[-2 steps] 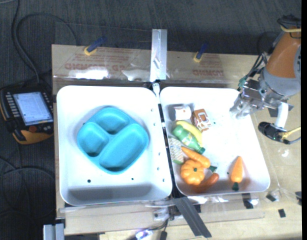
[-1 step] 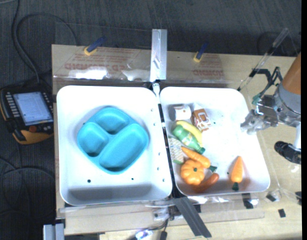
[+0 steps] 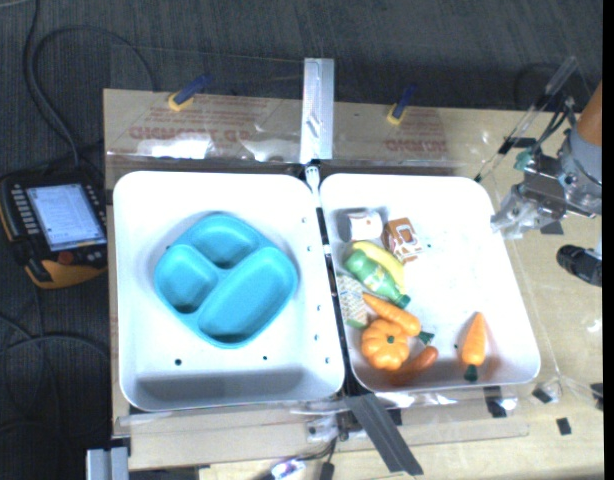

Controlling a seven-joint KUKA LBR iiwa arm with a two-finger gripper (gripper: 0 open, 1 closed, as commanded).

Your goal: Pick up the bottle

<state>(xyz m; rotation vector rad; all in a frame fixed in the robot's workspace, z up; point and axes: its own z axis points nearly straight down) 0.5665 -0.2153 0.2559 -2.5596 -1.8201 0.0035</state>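
Camera view: right bin (image 3: 507, 268) holds green bottle (image 3: 379, 277), carrots; jaws' (image 3: 514, 215) state unclear.

A pale wooden bench (image 3: 562, 308) stands on a dark grey carpeted floor (image 3: 47, 388). Black cables (image 3: 47, 53) loop across the carpet at the left and upper left. A handheld control pendant (image 3: 52, 223) with a lit screen and an orange edge lies on the floor just beside the bench's left side. Clear plastic sheeting (image 3: 217, 128) with reddish lettering covers the bench's far edge, held by a yellow-and-blue clamp (image 3: 187, 92) and another clamp (image 3: 399, 108). Light is even and soft.
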